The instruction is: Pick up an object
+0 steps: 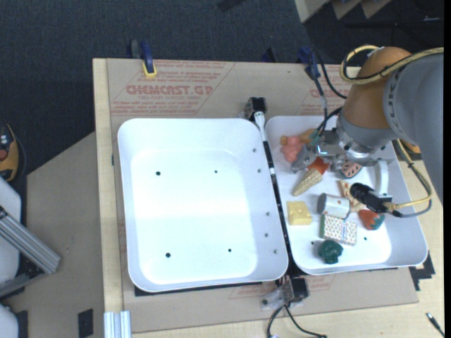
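Note:
In the right bin [405,241] lie several small items. A pink piece [289,146] rests near the bin's far left corner. Beside it is a small red-orange piece [318,166], and below that a yellow cone-shaped piece [307,182]. My gripper [317,156] hangs low over the bin's upper part, right at the red-orange piece and next to the pink one. Nearer the front are a yellow block [299,213], a grey-white cylinder [332,204], a checkered box [340,229], a green lump [330,251] and a red-orange piece [371,220].
The left bin [141,136] is a wide white tray touching the right bin along a dark divider [273,189]. The arm's grey and orange body [380,97] covers the right bin's far right part. Blue clamps [146,51] hold the bench's far edge.

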`<state>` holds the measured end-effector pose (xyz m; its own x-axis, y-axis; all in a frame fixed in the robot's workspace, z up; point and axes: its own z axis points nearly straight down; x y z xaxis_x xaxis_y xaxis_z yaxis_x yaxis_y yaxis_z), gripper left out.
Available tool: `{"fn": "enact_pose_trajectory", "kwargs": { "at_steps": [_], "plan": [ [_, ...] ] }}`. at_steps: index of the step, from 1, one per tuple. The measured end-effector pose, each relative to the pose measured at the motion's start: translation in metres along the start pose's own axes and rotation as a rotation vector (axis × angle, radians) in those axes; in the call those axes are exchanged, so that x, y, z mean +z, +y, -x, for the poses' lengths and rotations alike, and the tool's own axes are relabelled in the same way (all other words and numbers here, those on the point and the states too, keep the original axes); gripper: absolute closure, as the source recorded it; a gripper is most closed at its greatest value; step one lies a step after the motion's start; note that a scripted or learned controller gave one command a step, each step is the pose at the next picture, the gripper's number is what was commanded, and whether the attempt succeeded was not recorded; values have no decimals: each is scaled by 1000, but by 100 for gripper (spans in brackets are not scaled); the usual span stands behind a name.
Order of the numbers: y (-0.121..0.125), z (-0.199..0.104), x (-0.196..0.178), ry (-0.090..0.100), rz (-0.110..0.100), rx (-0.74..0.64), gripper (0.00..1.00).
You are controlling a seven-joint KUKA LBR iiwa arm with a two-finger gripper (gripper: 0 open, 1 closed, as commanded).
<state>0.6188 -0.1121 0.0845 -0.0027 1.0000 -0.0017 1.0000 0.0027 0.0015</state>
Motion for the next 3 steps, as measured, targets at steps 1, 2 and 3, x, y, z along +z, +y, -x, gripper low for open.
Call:
{"fn": "enact_pose_trajectory", "kwargs": {
  "at_steps": [1,2,3],
  "plan": [
    [20,-19,1,-1,-12,-1,0],
    [20,-19,-10,0,-6,2,100],
    [-29,-19,1,3,-8,5,100]
  ]
}}
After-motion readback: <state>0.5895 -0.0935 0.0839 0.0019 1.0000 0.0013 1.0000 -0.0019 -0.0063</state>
